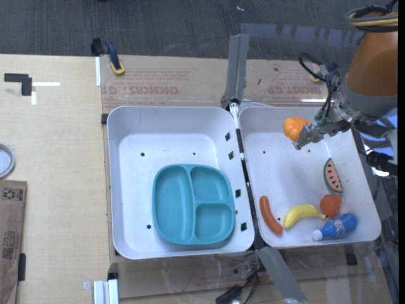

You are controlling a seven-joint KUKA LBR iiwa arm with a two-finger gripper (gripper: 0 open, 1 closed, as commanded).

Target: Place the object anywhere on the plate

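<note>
A teal plate point(193, 204) with three compartments lies in the left bin point(126, 170). In the right bin point(278, 170) my gripper point(304, 135) hangs over the far part, right beside an orange toy fruit point(292, 128) that touches its left side. I cannot see whether the fruit sits between the fingers. Along the near edge of that bin lie a red sausage point(271, 215), a yellow banana point(301, 215), a red-orange fruit point(330, 204), a watermelon slice point(333, 175) and a blue and white bottle point(335, 227).
A grey divider post point(236, 68) rises between the two bins at the back. A blue and yellow clamp point(111, 56) sits on the cardboard behind the left bin. A roll of tape point(5, 162) lies at the far left.
</note>
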